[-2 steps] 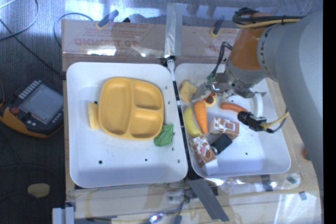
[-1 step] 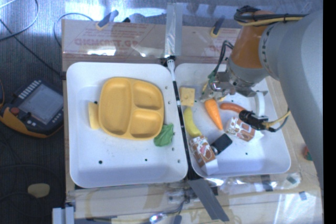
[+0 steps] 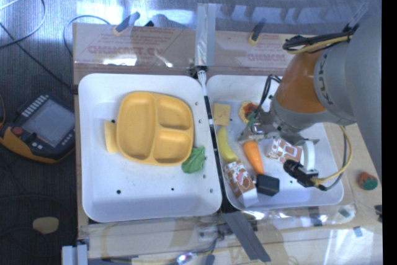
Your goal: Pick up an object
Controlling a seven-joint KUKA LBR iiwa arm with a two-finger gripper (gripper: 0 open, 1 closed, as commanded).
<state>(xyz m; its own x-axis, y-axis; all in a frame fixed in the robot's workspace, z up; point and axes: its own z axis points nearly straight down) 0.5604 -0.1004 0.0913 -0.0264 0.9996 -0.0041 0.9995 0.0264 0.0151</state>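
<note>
At the near edge of the right bin (image 3: 335,195), a small black block (image 3: 267,185) is seen lying just beside a red-and-white printed carton (image 3: 239,179), whose near end is pale and partly cut off by the bin's rim. A little farther in, an orange carrot (image 3: 252,157) is seen, tapered, smooth and bright, lying at a slant with its thicker end toward the far side; it is placed between a yellow banana (image 3: 225,146) on its left and a second red-and-white packet (image 3: 283,150) on its right. The gripper (image 3: 257,127) is found just above the carrot's far end, but its tips are blurred and overlapped by the wrist, so whether they are spread or closed cannot be told, and nothing can be seen between them. Farther still, a pale yellow square slice (image 3: 221,113) is seen by the bin's left wall, and a small red and orange thing (image 3: 249,110) is half hidden behind the gripper and cannot be made out. In the left bin (image 3: 93,195), a yellow divided plate (image 3: 154,127) is laid, with a green leafy piece (image 3: 194,160) touching its near right corner and a pale yellow piece (image 3: 110,136) mostly hidden beneath its left edge. The arm (image 3: 310,87) is cut off at the right.
</note>
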